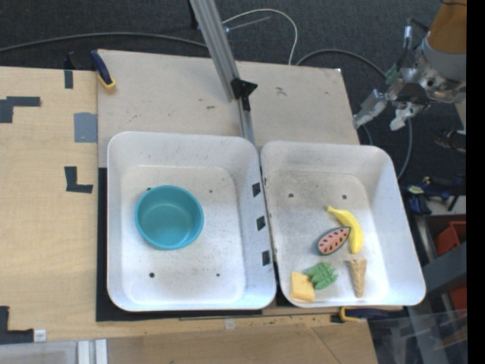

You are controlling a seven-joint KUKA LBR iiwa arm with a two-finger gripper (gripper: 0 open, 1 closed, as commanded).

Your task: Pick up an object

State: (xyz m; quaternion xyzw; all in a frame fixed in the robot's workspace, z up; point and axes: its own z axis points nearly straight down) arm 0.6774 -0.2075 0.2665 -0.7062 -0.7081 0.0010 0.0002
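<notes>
Banana [347, 225], a small yellow toy one, lies in the right bin [379, 169], toward its lower right part. It curves from a tip near the bin's middle down to a blunter end. Touching its left side is a watermelon slice [333, 241], red with dark seeds and a green rind. Just below the banana stands out an ice-cream cone [357, 276], tan and pointing toward the near rim. To the left of the cone sit a green leafy piece [323, 274] and, touching it, a yellow cheese wedge [301, 287] close to the bin's near left corner.

These pieces look like light, hard plastic play food, so each would likely be stiff, a little slippery and not fragile. The banana seems the easiest choice: a grasp across its narrow middle, from above, should fit between two fingers, though the watermelon slice pressed against it may get nudged or crowd one finger. The cone, lying apart from the others, offers freer room around it.

The left bin [121, 203] holds a round teal bowl [170, 217], well apart from the toys.

The gripper [388, 111] hangs beyond the far right corner of the right bin, over the bench edge and well away from every toy. Its pale fingers appear spread apart, with nothing between them. Above it the grey arm [443, 51] with its orange band reaches in from the right.
</notes>
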